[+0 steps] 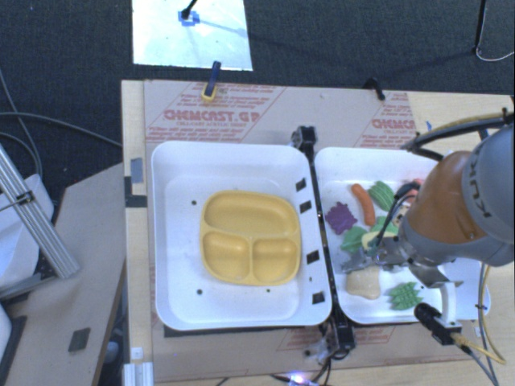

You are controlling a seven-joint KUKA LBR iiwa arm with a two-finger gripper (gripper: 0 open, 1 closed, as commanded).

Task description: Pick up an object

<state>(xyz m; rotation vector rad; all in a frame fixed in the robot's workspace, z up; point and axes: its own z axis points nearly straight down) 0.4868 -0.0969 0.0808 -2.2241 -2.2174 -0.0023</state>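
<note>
Dark carpeted floor [64, 47] surrounds the pale bench [137, 95], where we list a brown cardboard sheet printed with red lettering [213, 117] and two shallow white plastic bins side by side.

Left bin [173, 215]: we record one yellow plastic tray with three compartments [249, 237], lying flat near the middle.

Right bin [338, 167]: we record a cluster of small toy foods. A purple grape-like piece [341, 215] lies near the dividing wall; an orange carrot-shaped piece [364, 203] lies just beside it, slanted; a green leafy piece [382, 193] sits next to the carrot. A green lumpy piece [352, 238] lies below the grapes. A cream, rounded piece [363, 285] rests near the front wall, and a green ridged piece [405, 296] lies to its right.

Grey arm with orange band [451, 203]: we note it reaching over the right bin. Its jaws [360, 259] hang just above the cream piece, among the green items; we cannot tell whether they are spread or pressed together, or whether anything sits between them.
</note>
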